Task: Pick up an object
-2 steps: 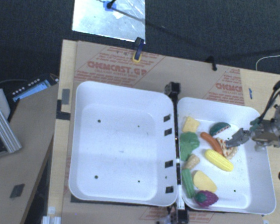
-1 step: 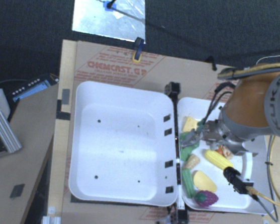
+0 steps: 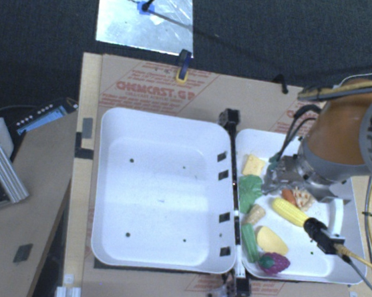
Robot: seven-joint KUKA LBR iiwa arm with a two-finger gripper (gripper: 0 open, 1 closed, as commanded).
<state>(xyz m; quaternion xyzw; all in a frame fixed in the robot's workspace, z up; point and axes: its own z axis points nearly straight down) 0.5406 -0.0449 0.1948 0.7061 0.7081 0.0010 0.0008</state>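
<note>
Bins are sitting side by side on the bench, two of them, both shallow and white: the left bin [image 3: 161, 188] is lying well to the left of the claw [image 3: 288, 185], and the right bin [image 3: 333, 263] is lying beneath it. Cardboard [image 3: 160, 87] under the bins is carrying red print that is reading "CHEMCAST GP", up and to the left of the claw. One blue and yellow clamp [image 3: 182, 67] is gripping that board's far edge.

Toy foods are crowding the right bin, about eight in all. One pale yellow block [image 3: 254, 165] is lying just left of the claw. One green leafy piece [image 3: 248, 189] is lying below that. One tan piece [image 3: 254, 215] and one green pod [image 3: 250, 243] are lying further down, left of the claw. One purple grape bunch [image 3: 275, 262] and one yellow lemon shape [image 3: 271, 240] are lying well below the claw. One corn cob [image 3: 290, 212] is lying just below it. One orange and tan piece [image 3: 299, 197] is lying right beside the claw.

Whether the claw is released or clenched cannot be told, as the arm is covering it.
</note>
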